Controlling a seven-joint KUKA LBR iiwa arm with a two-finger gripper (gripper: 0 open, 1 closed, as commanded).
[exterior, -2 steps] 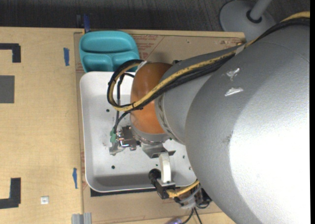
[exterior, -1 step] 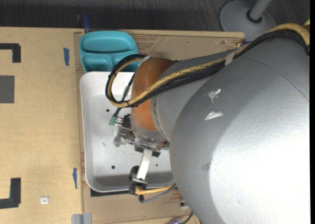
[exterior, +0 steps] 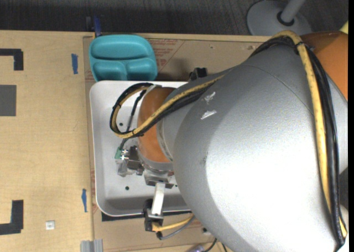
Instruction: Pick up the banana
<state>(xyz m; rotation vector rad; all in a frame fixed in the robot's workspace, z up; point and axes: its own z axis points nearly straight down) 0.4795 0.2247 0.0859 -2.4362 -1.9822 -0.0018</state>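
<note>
Arm (exterior: 260, 151) reaches down into the white bin (exterior: 102, 134), wrist low. State of the jaws: cannot tell. Banana's location cannot be determined; pickup unconfirmed. Teal tray (exterior: 123, 57) sits beyond the bin.

Robot arm (exterior: 260, 151): broad, smooth grey casing with a glossy sheen. Orange band (exterior: 152, 129) encircles the wrist section. Yellow and black cables (exterior: 128, 113) run along the casing and loop beside the band.
</note>
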